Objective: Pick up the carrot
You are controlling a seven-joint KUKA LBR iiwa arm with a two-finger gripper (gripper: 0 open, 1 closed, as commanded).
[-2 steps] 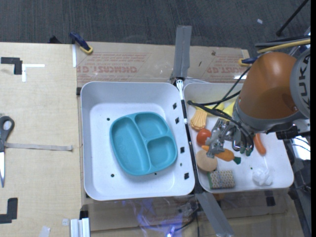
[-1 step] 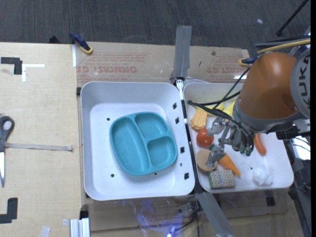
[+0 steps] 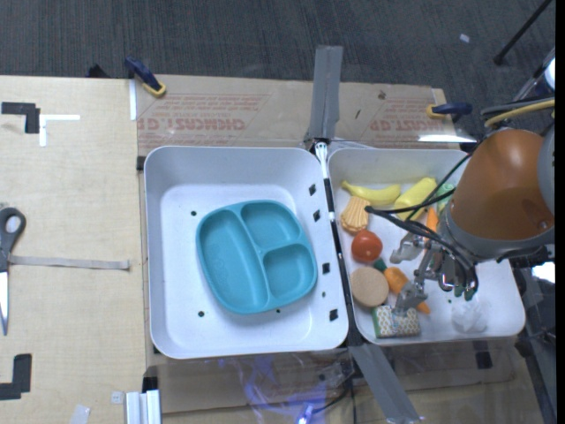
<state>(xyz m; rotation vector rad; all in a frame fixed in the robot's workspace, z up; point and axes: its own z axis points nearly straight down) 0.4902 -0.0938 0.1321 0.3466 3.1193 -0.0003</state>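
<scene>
**Mia:** What is closest to us, at the bottom?

**Ben:** A little square sponge [image 3: 396, 322], green and speckled, soft-looking. It sits by the front wall of the right bin [image 3: 494, 325]. Just behind it is a round tan cookie shape [image 3: 369, 286], flat and smooth.

**Mia:** And the other toys?

**Ben:** A shiny red tomato [image 3: 365, 246], a bumpy yellow corn piece [image 3: 356, 213], a curved banana [image 3: 372, 191] and a second long yellow thing [image 3: 415, 193]. Something white and crumpled [image 3: 468, 316] lies in the front right corner.

**Mia:** Where is the carrot?

**Ben:** The carrot [image 3: 396, 280] is orange and small. It lies in the right bin, between the cookie shape and the gripper [image 3: 413, 295], near the tomato.

**Mia:** Is the gripper holding it?

**Ben:** The gripper is low, right beside the carrot, just above the sponge. Its metal fingers and wires are all tangled together in the view, so I cannot tell if they are spread or pinched. It may be touching the carrot, but I am not sure.

**Mia:** Is there room to move?

**Ben:** The right bin is crowded on its left side. The left bin [image 3: 168, 254] has smooth white walls and a blue plastic plate [image 3: 256, 256] with three dips, with open floor all around it. The two bins touch along the middle edge.
</scene>
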